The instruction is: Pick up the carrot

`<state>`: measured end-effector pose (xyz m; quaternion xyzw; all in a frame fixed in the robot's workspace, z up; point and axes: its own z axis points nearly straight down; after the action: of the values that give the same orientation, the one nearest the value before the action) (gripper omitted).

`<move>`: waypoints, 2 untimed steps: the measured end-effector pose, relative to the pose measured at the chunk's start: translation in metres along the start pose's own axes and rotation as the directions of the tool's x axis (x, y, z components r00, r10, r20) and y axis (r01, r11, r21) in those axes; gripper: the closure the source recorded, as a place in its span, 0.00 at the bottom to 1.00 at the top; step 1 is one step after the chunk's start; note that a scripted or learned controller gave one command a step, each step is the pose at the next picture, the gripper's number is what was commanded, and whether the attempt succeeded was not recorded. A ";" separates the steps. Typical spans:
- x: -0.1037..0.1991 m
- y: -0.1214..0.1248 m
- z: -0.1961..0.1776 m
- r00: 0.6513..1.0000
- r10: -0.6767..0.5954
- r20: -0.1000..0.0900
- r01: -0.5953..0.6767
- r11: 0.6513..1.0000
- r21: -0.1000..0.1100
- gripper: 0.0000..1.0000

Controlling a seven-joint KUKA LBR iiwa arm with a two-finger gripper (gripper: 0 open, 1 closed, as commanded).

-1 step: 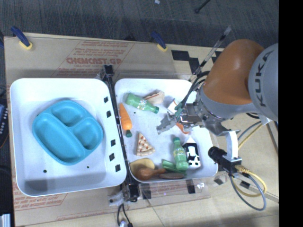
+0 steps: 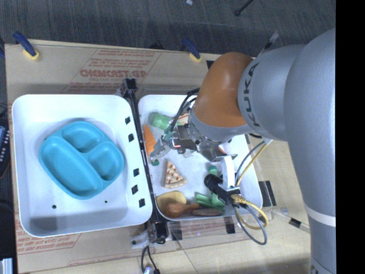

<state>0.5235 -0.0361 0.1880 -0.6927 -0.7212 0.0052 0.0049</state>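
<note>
Fingers: the gripper reaches down at the left side of the right bin; its tips blur into the clutter, so whether they are spread or closed I cannot tell.
Carrot: the carrot lies along the right bin's left wall, orange and narrow, just left of the gripper's tip; contact cannot be judged.
Near the tip: a pizza slice lies just below the gripper; a green vegetable lies just above it.
Wrist: the orange band sits above the gripper, with the grey arm coming in from the right.
Right bin: at its bottom edge lie a yellowish piece, a brown piece and a dark green piece.
Left bin: it holds 1 blue divided plate with 3 compartments.
Bench: 2 blue clamps grip the cardboard at the top edge.
</note>
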 end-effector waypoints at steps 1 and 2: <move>-0.080 0.039 0.050 0.978 0.211 0.002 -0.211 0.978 -0.005 0.00; -0.055 0.040 0.095 0.723 0.691 -0.007 -0.691 0.723 0.005 0.00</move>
<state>0.5642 -0.0899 0.0925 -0.9115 -0.4113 0.0045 0.0061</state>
